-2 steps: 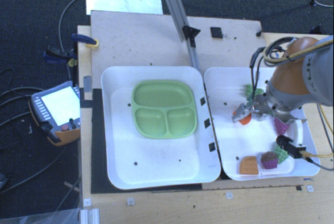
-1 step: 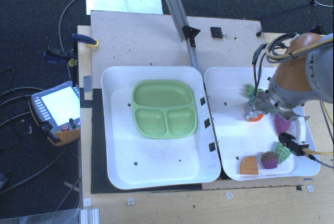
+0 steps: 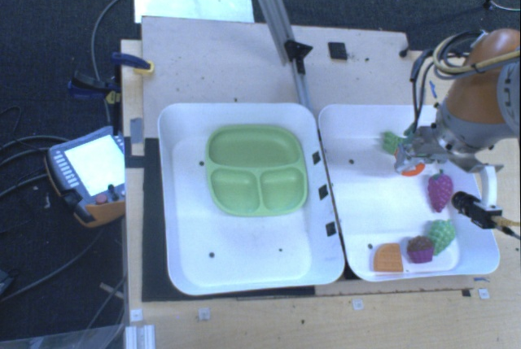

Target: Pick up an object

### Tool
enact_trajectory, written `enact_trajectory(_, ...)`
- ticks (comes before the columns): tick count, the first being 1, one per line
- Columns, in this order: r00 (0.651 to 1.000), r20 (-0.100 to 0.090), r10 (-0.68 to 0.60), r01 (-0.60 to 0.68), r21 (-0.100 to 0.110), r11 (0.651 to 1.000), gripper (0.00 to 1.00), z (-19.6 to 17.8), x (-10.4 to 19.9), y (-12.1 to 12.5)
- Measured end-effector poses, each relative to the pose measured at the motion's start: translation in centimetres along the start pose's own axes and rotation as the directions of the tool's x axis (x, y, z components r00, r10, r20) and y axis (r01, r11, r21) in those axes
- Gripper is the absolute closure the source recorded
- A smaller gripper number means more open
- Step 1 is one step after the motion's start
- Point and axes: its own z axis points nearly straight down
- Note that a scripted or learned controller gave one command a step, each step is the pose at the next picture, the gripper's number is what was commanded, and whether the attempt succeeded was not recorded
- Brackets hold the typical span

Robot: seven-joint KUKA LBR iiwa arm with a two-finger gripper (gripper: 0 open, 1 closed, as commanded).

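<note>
The grey two-finger gripper (image 3: 411,163) sits low in the right white bin (image 3: 358,201), directly over a small orange-red toy (image 3: 413,170) beside a green toy (image 3: 392,142). Whether it grips cannot be told; no lift is evident.

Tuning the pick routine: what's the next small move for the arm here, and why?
Probably a slow straight lift to test the grasp. The pincer sits low in the right bin, right over an orange piece beside a green toy; whether it grips anything can't be seen.
</note>
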Motion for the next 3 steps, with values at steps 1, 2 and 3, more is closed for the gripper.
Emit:
enact_trajectory(1,1.000,0.000,-0.005,0.005,-0.001,1.000,1.00,-6.2,0.2,0.8)
enact_trajectory(2,1.000,0.000,-0.006,0.006,-0.002,1.000,1.00,-11.7,0.1,1.0)
enact_trajectory(3,1.000,-0.003,-0.009,0.009,0.004,1.000,1.00,-10.9,6.2,1.2)
